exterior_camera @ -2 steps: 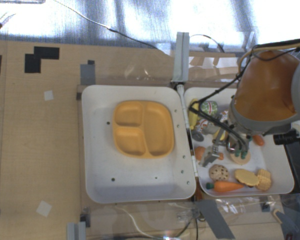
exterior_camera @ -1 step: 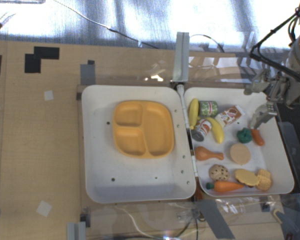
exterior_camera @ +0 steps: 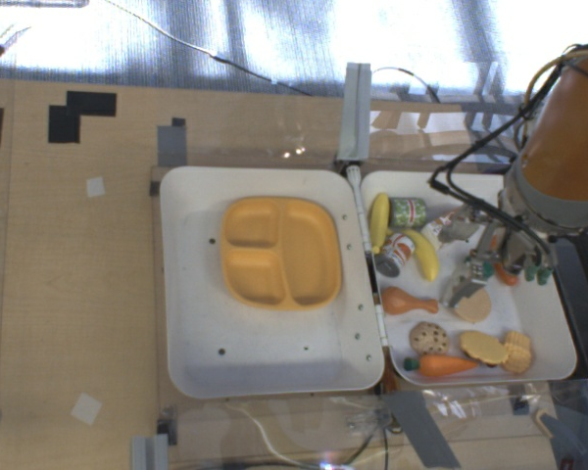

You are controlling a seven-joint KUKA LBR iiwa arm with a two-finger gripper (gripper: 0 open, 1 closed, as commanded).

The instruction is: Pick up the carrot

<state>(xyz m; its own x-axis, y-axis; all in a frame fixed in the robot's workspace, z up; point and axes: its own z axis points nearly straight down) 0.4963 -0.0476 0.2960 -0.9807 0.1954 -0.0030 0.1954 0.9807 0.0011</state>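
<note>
To grasp the carrot (exterior_camera: 446, 365) at lower right, the tool (exterior_camera: 467, 287), fingers apart and empty, should descend toward the frame bottom, avoiding the cookie (exterior_camera: 428, 338).

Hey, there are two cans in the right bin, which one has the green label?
The green-labelled can lies at the bin's far end, beside the bananas; the other can, nearer the camera, has a red label.
</note>
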